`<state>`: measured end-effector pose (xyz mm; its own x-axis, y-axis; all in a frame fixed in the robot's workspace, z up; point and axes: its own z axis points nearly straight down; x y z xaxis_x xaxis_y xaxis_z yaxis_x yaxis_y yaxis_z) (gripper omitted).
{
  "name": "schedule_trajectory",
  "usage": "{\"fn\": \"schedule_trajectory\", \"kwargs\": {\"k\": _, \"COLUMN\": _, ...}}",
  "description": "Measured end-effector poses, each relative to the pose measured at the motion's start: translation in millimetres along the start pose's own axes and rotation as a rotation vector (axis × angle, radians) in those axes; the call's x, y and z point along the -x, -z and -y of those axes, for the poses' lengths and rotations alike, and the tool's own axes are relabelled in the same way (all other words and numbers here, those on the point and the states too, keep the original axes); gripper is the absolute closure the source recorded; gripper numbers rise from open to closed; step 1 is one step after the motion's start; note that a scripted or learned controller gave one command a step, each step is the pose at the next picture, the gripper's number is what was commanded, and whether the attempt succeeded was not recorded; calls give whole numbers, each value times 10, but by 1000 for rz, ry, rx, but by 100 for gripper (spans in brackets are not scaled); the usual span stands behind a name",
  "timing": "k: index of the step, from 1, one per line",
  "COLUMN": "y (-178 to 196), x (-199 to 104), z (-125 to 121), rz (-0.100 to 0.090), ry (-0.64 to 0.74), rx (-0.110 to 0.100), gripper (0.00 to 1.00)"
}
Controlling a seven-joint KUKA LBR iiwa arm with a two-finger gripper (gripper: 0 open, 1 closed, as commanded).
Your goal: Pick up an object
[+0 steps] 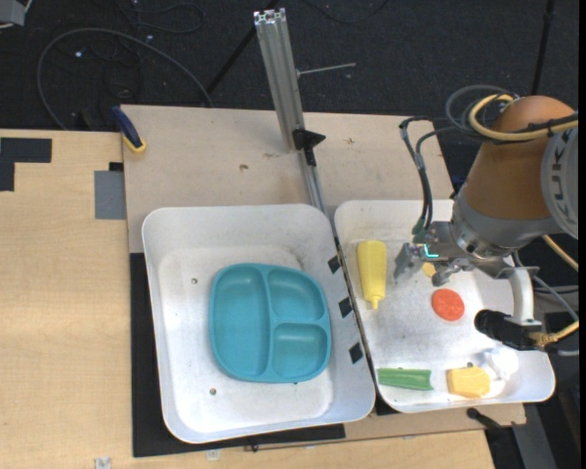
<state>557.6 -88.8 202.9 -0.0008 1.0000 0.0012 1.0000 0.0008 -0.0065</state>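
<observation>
My gripper (425, 267) hangs low over the upper middle of the right bin (396, 330), its two fingers spread apart and nothing between them. A long yellow object (372, 270) lies just left of it, near the bin's left wall. A red-orange disc (448, 305) sits close below and to the right of the fingertips. Along the bin's front edge lie a flat green piece (404, 379) and a small yellow block (469, 382).
The left bin (176, 360) holds a teal divided plate (270, 320). A metal post (285, 86) rises behind the gap between the two bins. The arm's grey and orange body (513, 179) overhangs the right bin's back right corner.
</observation>
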Motion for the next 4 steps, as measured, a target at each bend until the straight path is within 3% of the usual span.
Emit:
{"fn": "schedule_trajectory", "kwargs": {"k": 1, "y": 11, "x": 0, "z": -7, "rz": 0, "ry": 1, "rx": 3, "gripper": 0}}
{"fn": "schedule_trajectory", "kwargs": {"k": 2, "y": -569, "x": -83, "z": -56, "rz": 0, "ry": 0, "rx": -3, "gripper": 0}}
{"fn": "schedule_trajectory", "kwargs": {"k": 3, "y": -1063, "x": -82, "z": -70, "rz": 1, "ry": -3, "rx": 6, "gripper": 0}}
{"fn": "schedule_trajectory", "kwargs": {"k": 4, "y": -964, "x": -80, "z": -62, "rz": -1, "ry": -7, "rx": 4, "gripper": 100}}
